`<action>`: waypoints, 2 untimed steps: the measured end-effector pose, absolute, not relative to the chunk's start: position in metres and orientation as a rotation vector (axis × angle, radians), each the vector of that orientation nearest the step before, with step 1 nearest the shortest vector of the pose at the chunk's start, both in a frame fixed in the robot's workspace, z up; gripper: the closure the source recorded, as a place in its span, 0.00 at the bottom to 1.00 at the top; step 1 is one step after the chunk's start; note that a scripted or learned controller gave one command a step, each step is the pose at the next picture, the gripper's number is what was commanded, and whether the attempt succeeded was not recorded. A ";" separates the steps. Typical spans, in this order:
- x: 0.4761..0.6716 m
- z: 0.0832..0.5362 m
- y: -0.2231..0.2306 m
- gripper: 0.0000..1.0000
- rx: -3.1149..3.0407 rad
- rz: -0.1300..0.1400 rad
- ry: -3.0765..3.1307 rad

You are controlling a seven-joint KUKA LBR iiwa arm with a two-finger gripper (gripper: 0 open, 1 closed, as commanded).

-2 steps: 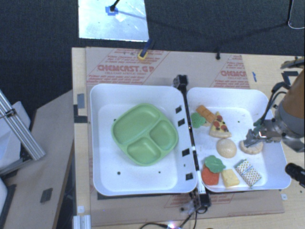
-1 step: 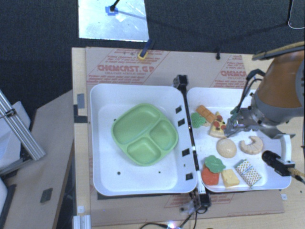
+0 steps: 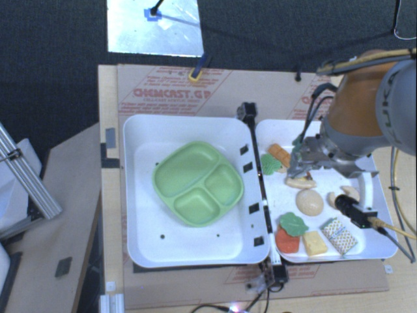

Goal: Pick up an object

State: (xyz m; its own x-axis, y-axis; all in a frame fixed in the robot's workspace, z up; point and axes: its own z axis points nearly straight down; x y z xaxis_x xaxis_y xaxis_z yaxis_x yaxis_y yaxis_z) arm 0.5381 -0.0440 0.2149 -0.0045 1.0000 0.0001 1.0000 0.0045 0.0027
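Several small toy foods lie in the shallow white bin [image 3: 272, 204] on the view's right. A flat beige piece [image 3: 301, 182] lies near the middle of that bin. The gripper [image 3: 298, 167] sits just above it in the view, low over the bin. It cannot be told whether the gripper touches the piece, nor whether it is open or closed.

Just left of the gripper, an orange piece [image 3: 280, 154] and a green leafy piece [image 3: 269, 163] lie side by side near the bin's left wall. Nearer the camera than the flat piece is a round beige lump [image 3: 310, 202]. Along the bin's near edge there is a red piece [image 3: 287, 240] with a second green leaf [image 3: 293, 224] lying on it. Beside these are a yellow block [image 3: 315, 243] and a small blue-and-white patterned packet [image 3: 339, 235]. A small pale piece [image 3: 345, 193] lies towards the bin's right wall.

The grey and orange arm [image 3: 365, 103] reaches in over the far right corner of this bin.

The second white bin [image 3: 143, 175] stands just to the left, and the two bins touch along one wall. It holds a pale green divided plate [image 3: 199, 182] with three compartments, lying flat and turned at an angle. Both bins rest on a tan tabletop [image 3: 71, 194].
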 end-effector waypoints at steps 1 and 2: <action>0.581 0.219 -0.002 1.00 2.212 0.006 2.228; 0.606 0.213 0.043 1.00 2.213 0.005 2.228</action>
State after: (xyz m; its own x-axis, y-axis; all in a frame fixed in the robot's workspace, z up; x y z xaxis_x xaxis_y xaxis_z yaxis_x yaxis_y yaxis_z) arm 0.6064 0.0431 0.2132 -0.0071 1.0000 0.0011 1.0000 0.0071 0.0032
